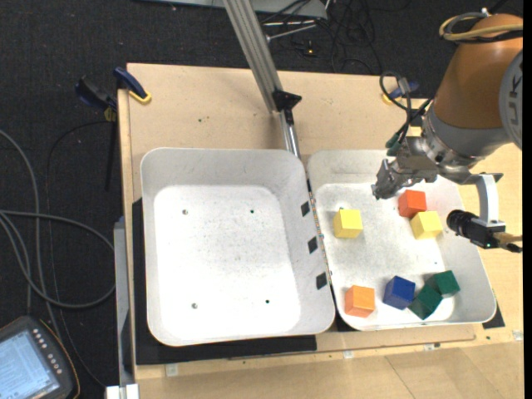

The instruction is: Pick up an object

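Observation:
The right bin holds several blocks. A yellow block lies left of centre, and a red-orange block sits beside another yellow block. Along the near side are an orange block, a blue block and two green blocks. My gripper hangs over the far part of this bin, just left of the red-orange block and up-right of the first yellow block. Nothing shows between its tips.
The left bin stands beside the right one on the wooden bench. A slanted metal pole rises behind the bins. Clamps sit at the bench's far corners. A black fixture juts over the right bin's right rim.

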Available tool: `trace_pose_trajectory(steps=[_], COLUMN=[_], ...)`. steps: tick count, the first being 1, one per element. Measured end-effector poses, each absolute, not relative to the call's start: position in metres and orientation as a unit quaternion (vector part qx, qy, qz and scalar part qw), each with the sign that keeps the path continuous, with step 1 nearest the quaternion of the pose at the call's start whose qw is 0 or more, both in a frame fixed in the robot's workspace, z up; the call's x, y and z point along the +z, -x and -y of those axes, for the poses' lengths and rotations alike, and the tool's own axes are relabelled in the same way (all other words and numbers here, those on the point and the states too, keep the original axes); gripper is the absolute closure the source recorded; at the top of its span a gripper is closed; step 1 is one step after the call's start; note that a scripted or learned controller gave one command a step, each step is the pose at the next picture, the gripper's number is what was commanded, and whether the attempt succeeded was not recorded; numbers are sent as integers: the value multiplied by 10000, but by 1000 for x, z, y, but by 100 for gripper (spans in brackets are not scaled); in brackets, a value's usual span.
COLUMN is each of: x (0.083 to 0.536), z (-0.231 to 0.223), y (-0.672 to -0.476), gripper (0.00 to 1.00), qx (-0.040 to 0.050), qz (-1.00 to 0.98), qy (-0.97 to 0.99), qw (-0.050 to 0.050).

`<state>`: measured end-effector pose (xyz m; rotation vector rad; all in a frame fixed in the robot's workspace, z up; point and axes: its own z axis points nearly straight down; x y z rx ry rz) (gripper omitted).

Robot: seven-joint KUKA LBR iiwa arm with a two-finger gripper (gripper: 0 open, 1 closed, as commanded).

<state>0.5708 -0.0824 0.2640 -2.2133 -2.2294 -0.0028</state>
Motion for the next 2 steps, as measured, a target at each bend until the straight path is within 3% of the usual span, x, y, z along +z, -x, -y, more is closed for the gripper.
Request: trace_pose_trajectory(steps=[2], x=[240], z=[-13], y=[-566], gripper=[100], qx=[-2], qz=[7098], qy=[7044], qw=[8])
